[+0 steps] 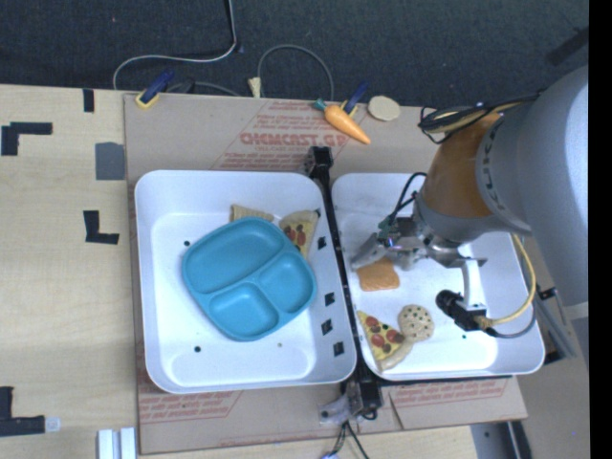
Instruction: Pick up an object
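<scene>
- While the gripper point(371, 251) hovers in the right bin point(512, 357), just above the orange toast piece point(378, 276), its jaw state can't be told.
- Toast looks light, flat, stiff: pinch across its edges.

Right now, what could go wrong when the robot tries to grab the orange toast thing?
The gripper sits right at the edge of the orange toast piece, so it may nudge it instead of catching it. The toast lies flat on the right bin, so there is not much to pinch. The cookie and pizza slice lie close by and could get bumped.
</scene>
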Tool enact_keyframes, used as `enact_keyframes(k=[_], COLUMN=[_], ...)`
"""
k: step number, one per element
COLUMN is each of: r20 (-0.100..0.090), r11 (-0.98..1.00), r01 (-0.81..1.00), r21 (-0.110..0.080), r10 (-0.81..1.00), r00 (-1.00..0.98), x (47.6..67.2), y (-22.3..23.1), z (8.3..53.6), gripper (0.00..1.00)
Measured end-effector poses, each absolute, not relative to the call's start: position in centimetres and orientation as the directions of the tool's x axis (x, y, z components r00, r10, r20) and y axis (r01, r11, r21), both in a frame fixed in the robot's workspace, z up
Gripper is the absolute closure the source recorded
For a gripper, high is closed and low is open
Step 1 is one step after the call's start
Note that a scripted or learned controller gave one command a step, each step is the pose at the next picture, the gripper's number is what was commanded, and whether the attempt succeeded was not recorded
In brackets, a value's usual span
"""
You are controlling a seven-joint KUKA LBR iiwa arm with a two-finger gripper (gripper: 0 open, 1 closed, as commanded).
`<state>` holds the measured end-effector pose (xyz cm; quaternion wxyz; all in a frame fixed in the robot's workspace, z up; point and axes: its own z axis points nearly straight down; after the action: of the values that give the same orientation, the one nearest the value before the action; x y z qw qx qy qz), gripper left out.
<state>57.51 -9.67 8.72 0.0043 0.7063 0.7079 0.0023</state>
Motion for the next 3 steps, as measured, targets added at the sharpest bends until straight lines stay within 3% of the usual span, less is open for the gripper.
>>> enact_keyframes(k=[1,2,3], r20=[-0.006,-0.005,-0.004], r11=[0.0,0.0,0.0], r01=[1.0,1.0,1.0], r21=[0.012,0.01,0.005], r10=[1.0,1.0,1.0], r00=[0.0,0.0,0.0], x=[57.6,57.6,57.0], y=[-9.9,-9.8,-9.5], z=[9.9,9.8,8.7], gripper=[1.0,0.0,0.0])
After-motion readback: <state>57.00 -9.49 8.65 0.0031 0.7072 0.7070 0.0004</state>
